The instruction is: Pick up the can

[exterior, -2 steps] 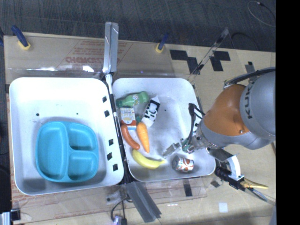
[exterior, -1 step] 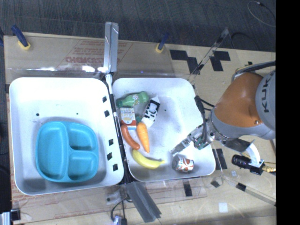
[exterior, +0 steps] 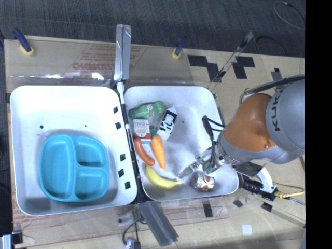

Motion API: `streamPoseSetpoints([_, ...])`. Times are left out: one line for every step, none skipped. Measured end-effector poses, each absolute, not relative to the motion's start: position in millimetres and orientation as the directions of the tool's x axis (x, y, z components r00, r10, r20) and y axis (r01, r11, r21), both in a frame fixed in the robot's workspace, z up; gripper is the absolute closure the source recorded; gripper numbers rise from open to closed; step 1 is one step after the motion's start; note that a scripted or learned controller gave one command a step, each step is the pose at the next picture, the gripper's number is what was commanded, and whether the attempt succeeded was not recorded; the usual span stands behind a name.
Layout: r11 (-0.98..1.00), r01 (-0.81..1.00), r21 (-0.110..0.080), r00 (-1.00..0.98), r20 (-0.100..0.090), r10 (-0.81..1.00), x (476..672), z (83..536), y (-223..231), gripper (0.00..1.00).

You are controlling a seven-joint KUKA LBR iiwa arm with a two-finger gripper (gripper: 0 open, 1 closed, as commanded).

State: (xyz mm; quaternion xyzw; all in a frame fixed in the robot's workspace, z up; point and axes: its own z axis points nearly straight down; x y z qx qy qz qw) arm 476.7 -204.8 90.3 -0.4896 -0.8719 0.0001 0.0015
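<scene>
The left bin (exterior: 21,139) holds a blue divided tray (exterior: 75,166) toward its near edge; the right bin (exterior: 199,100) holds a green packet (exterior: 148,109), a carrot (exterior: 157,150), a sausage (exterior: 143,151) and a banana (exterior: 160,178) along its left side; the can (exterior: 204,181) lies in its near right corner, the gripper (exterior: 206,162) just above it; I cannot tell how the jaws stand.

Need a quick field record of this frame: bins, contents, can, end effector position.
left bin: holds a blue divided tray
right bin: holds can, banana, carrot, sausage, green packet, small carton, black-and-white packet
can: lying near the right bin's front right corner
end effector: over the right bin, just above the can; grip on the can not visible
arm: reaches in from the right
</scene>
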Motion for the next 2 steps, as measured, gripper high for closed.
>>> streamPoseSetpoints([0.486,0.874,-0.001,-0.486,0.001,0.874,477.4,176.8,-194.6,0.00])
streamPoseSetpoints([0.572,0.820,-0.003,-0.572,0.005,0.820,476.7,139.0,-187.4,0.00])
